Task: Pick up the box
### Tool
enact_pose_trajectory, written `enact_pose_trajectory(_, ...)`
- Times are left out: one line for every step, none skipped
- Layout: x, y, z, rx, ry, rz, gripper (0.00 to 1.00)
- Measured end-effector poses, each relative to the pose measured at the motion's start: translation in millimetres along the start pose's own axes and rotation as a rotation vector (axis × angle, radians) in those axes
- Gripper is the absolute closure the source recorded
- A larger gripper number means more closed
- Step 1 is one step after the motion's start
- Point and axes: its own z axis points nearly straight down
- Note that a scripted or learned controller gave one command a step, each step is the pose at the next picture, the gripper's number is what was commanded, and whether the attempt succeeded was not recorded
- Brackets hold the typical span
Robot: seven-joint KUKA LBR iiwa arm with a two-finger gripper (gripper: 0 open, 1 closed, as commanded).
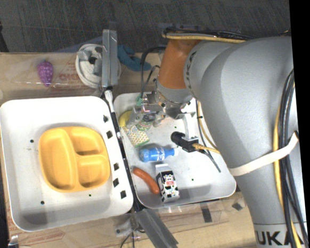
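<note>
The box [168, 186] is a small white carton with black and red print. It lies near the front edge of the right bin [213, 180]. My gripper [145, 109] is low over the far left corner of that bin, well behind the box and apart from it. It hangs close above a patterned pouch [136, 133] and a yellow fruit [125, 118]. The grey arm covers the bin's right side.
A blue bottle [157, 154] lies between the gripper and the box. An orange-red sausage [145, 179] lies just left of the box. The left bin [16, 121] holds a yellow divided tray [75, 156]. A purple object [45, 72] and a white roll [90, 64] sit behind the bins.
</note>
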Motion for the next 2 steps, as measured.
enact_pose_trajectory(-1.1,2.2,0.1,0.006,0.005,0.060,1.00)
enact_pose_trajectory(-0.4,2.8,0.1,0.002,0.005,0.162,1.00)
